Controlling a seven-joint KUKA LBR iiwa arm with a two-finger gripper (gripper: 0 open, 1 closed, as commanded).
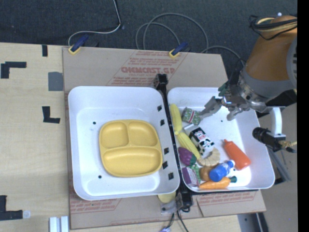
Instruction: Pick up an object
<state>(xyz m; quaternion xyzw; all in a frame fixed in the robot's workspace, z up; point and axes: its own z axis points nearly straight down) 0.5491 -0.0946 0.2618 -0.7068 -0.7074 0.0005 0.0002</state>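
Observation:
My gripper (223, 110) hangs over the back of the right bin (260, 151), fingers spread apart with nothing between them. Below and left of it lie the loose objects: a small green packet (190, 115), two corn cobs (175, 118) along the bin's left wall, a black-and-white cow-print carton (202, 139), an orange-red bottle (236, 154), a purple eggplant (186, 156), a blue bottle (221, 170) and a carrot (216, 183) at the front. The green packet is the closest thing to the fingertips.
The left bin (82, 105) holds a yellow divided plate (130, 147). A black clip (161, 82) sits at the bins' shared back corner. Cables loop on the dark floor behind the bench. The arm's grey and orange body (273, 47) fills the upper right.

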